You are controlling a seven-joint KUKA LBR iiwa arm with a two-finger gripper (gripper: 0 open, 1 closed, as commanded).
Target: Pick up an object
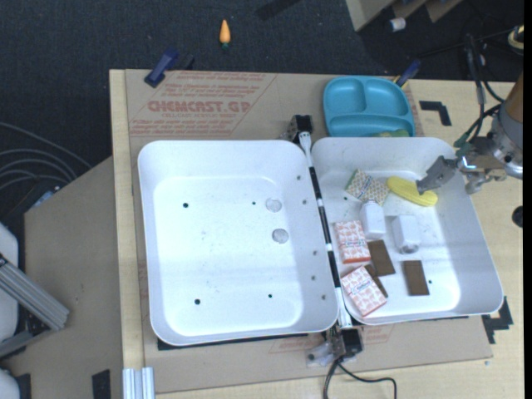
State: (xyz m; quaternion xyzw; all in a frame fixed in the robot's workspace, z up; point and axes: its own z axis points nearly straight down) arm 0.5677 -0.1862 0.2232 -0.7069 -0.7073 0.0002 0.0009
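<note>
The right bin (465,298) holds several small things: a yellow banana-shaped piece (411,192), a patterned packet (366,186), two white blocks (406,230), two red-and-white boxes (351,241) and two brown bars (416,277). My gripper (455,177) hangs over the bin's upper right corner, just right of the yellow piece. Its fingers (435,174) stand spread and open, with nothing between them.
The left bin (166,306) shows two small round discs (279,236) on its floor. A blue divided tray (368,106) lies behind the right bin. A blue clip (160,69) and an orange bit (224,32) lie beyond the bench's back left.
</note>
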